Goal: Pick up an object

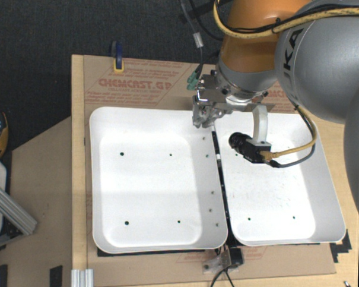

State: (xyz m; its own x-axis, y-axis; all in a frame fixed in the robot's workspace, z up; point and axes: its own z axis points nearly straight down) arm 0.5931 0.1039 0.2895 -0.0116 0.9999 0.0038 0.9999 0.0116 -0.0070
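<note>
The arm point(302, 50), grey with an orange band, reaches in over the far edge of the two white bins, and the hand point(202, 116) hangs low at the far end of the seam where the bins meet. Its fingertips are a small dark metallic cluster seen against the white rim, and I cannot tell from this slanted view whether they are spread or closed; nothing is visibly caught between them.

Just to the right of the hand, a black camera-like module point(249, 147) on a white bracket hangs from the wrist over the right bin point(284, 198), with a tan cable point(298, 151) looping away from it. That appears to be part of the robot's own gear rather than something to pick.

The left bin point(148, 180), on the other side of the hand and nearer the viewer, shows a bare white floor marked by a few small dark dots, which look like fixing holes. The right bin reads the same. I see no loose object in either bin, so the task's thing cannot be located here; if one exists it may be hidden beneath the hand or wrist.

As a judgement, the pick is not shown as done: nothing is seen held, and a grasp and lift remain.
</note>
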